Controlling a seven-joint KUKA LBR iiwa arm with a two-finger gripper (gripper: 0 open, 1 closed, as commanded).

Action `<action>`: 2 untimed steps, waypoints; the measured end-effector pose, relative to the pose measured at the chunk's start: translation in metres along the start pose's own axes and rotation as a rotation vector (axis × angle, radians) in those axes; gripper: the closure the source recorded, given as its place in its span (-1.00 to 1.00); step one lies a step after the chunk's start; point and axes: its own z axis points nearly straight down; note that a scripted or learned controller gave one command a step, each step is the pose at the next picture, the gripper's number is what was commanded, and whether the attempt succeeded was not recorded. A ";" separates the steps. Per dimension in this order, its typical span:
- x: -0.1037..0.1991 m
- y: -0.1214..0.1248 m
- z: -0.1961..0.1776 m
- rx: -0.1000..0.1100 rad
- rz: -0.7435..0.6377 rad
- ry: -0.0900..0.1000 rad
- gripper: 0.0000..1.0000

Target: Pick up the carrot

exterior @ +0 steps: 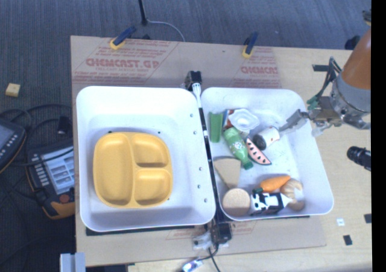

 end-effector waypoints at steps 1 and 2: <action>-0.022 -0.061 0.122 0.001 0.003 0.009 -1.00; 0.055 -0.063 0.137 -0.014 -0.586 -0.014 -1.00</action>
